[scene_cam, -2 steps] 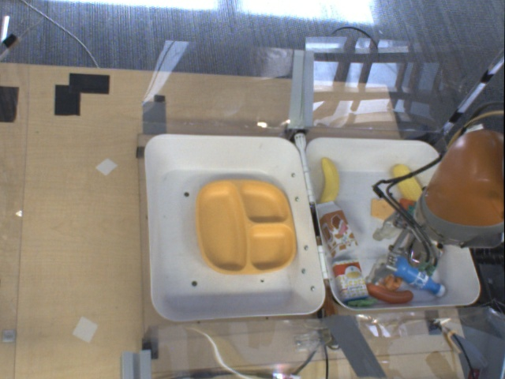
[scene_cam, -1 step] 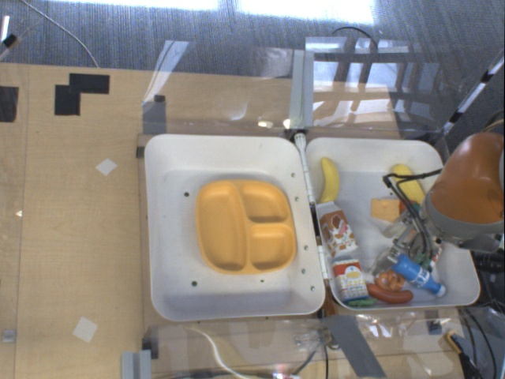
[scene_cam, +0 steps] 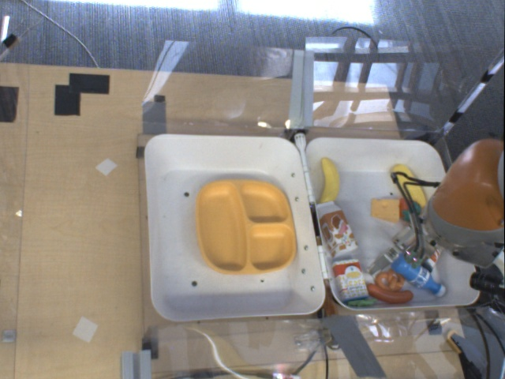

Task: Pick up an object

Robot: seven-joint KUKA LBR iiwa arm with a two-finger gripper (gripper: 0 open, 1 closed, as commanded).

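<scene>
The right bin holds several toy foods. A yellow banana lies at its far left, and a second banana is partly hidden by cables. A tan cheese block sits mid-bin. A brown snack packet and a small red-and-white carton lie along the left wall. A red sausage and a blue bottle rest at the near edge. My gripper is low in this bin, just above the bottle and sausage, under the orange wrist band.
The left bin holds a yellow divided plate. A metal divider post stands between the bins at the back. A green item lies by the sausage. Clear plastic guards ring the bins.
</scene>
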